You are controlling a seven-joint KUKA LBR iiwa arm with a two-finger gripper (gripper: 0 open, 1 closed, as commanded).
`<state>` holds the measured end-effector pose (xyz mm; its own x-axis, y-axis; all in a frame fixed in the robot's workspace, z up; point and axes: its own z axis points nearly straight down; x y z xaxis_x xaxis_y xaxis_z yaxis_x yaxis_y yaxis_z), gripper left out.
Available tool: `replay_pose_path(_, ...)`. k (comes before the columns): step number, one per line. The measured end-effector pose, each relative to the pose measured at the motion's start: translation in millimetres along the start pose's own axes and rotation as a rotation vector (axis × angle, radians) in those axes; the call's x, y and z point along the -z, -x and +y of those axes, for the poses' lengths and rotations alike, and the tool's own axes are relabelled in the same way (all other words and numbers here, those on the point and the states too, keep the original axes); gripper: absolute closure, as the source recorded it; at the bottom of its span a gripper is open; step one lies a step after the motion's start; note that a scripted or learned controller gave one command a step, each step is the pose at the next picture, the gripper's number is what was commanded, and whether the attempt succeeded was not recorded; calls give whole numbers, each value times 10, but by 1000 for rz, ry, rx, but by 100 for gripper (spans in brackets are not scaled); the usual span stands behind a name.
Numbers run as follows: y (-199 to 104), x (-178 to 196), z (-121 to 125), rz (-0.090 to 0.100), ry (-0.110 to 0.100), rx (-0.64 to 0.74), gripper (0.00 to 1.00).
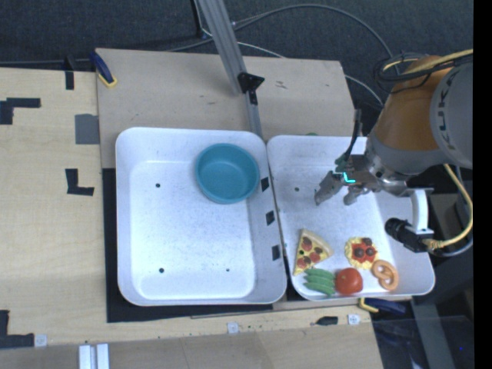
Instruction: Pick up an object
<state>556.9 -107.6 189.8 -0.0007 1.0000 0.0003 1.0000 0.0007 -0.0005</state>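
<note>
Tool (336,194) spread wide, gripping nothing — poised over right bin (307,160), above pizza (310,250) and tomato (349,280) — presumably lining up.

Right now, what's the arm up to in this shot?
The KUKA arm reaches in over the right bin, its pincer open with nothing between the fingers, poised above bare bin floor. The toy food sits nearer the front edge: a pizza slice, a green vegetable, a tomato, a small round pizza and a pretzel. The left bin holds a blue bowl. Nothing is picked up yet.
</note>
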Motion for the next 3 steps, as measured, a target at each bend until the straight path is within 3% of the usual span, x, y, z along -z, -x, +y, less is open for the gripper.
replay_pose_path(1, 0, 0, 0, 0, 0, 0, 0)
replay_pose_path(3, -70, -973, -51, 0, -4, 0, 0)
